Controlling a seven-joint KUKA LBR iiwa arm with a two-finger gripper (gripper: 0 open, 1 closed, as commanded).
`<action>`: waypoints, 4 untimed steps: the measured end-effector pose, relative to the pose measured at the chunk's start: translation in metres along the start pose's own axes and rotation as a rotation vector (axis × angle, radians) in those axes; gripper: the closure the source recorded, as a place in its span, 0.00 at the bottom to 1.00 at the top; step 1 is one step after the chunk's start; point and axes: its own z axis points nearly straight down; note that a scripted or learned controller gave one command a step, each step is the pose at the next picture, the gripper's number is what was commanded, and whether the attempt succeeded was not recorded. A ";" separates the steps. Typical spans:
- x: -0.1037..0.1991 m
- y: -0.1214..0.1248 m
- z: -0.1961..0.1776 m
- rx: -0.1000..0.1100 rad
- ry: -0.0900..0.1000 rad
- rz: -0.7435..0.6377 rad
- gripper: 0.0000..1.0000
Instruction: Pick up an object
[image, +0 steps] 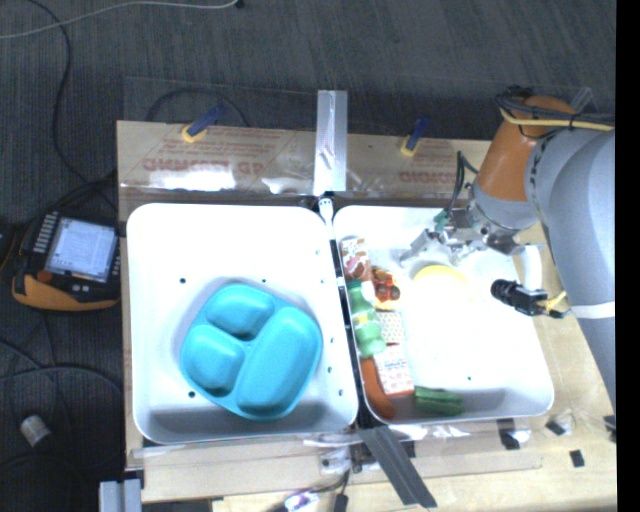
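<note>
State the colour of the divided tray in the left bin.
The divided tray is turquoise blue, plain, as the camera view shows.

No legible text; faint reddish print on the cardboard (200, 160) unreadable.

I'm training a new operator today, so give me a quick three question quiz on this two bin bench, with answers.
1. True or false: the blue divided tray lies in the right bin.
2. The gripper hovers nearest to what: A, yellow object; B, green object; C, blue divided tray?
3. Along which wall of the right bin are the small packages lined up?

Key: 1, false, it lies in the left bin. 2, A. 3, the wall beside the left bin.
</note>
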 end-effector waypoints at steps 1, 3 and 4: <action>-0.031 -0.027 -0.002 -0.002 0.005 -0.223 0.00; -0.047 0.013 -0.104 0.001 0.005 -0.750 0.00; -0.041 -0.002 -0.076 0.001 0.006 -0.901 0.00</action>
